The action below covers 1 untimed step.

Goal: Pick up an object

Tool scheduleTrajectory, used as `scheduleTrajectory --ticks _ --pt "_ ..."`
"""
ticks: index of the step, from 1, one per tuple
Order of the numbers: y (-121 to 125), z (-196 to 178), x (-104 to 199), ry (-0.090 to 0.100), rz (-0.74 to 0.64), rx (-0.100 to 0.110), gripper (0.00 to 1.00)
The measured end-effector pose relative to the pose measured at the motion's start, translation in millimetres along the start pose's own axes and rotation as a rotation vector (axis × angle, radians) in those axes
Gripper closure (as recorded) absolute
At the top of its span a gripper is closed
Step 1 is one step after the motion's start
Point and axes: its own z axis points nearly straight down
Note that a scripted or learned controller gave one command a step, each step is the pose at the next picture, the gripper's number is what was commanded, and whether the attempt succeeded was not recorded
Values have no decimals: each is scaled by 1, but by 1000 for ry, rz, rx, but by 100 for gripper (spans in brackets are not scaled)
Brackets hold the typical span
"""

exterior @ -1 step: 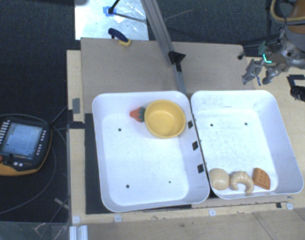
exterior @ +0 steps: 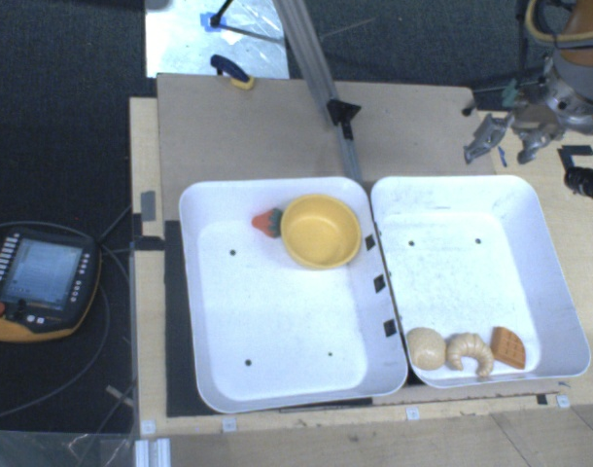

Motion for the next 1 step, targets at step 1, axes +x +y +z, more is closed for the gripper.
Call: scheduleTrajectory --ticks 1 --pt "-3 62 -3 1 1 5 0"
